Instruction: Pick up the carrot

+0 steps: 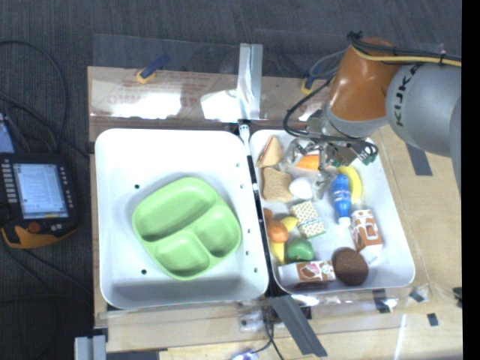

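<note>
The carrot (307,162) is a small orange piece lying near the back of the right bin (396,231), between a wedge of bread (270,152) and a banana (354,182). My gripper (327,158) hangs down from the orange-banded wrist (361,81) just to the carrot's right, close to or touching it. The gripper body hides part of the carrot, and I cannot make out whether anything is held.
The right bin is crowded: toast (276,184), a white egg (300,189), a blue bottle (341,198), a checkered box (308,219), a carton (366,235), a brown ball (349,267). The left bin (120,163) holds a green divided plate (187,226).
</note>
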`<state>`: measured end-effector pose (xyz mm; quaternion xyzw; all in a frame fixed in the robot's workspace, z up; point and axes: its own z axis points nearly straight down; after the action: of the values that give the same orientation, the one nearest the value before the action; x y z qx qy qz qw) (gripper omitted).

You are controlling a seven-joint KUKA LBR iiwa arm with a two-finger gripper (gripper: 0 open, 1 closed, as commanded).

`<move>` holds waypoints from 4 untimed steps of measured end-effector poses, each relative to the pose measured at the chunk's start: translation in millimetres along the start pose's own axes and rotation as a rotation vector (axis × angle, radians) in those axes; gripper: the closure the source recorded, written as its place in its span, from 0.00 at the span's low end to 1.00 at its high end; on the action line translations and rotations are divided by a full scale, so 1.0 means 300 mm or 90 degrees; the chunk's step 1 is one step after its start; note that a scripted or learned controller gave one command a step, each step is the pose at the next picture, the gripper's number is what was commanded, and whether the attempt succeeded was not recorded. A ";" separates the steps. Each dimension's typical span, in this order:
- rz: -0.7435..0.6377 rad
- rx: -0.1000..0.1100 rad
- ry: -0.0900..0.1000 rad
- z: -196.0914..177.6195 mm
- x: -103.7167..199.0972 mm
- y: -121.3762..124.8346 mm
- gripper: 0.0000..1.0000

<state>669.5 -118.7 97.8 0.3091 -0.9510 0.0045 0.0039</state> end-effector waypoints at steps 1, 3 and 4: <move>0.002 0.011 -0.018 -0.043 -0.023 -0.005 1.00; -0.138 -0.004 -0.010 -0.292 -0.233 0.327 1.00; -0.032 -0.003 -0.011 -0.391 -0.151 0.211 1.00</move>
<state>669.5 -39.8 214.1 0.3330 -0.9429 -0.0003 -0.0031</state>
